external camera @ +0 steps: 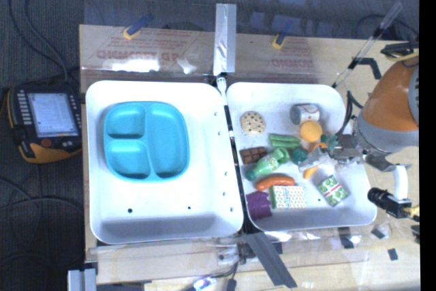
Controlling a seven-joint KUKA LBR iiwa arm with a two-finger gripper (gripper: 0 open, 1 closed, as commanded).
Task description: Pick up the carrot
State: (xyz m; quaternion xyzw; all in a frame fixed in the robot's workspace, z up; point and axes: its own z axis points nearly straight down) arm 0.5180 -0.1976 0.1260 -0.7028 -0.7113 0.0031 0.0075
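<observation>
The carrot (pixel 274 181) is a long orange piece lying flat near the middle of the right bin (pixel 354 215), between a green bottle-like toy (pixel 267 164) and a speckled box (pixel 289 197). My gripper (pixel 332 146) reaches in from the right and hovers over the bin's right half, to the right of and slightly behind the carrot, apart from it. Nothing shows held in it. The arm's grey wrist and orange band (pixel 394 102) sit over the bin's right rim.
The right bin also holds a cookie (pixel 253 122), a grey can (pixel 306 112), an orange ball (pixel 311 131), a green vegetable (pixel 286 141), a chocolate bar (pixel 253 154), a purple piece (pixel 257 203) and a small carton (pixel 332 190). A blue divided plate (pixel 146 139) lies in the left bin (pixel 102 215).
</observation>
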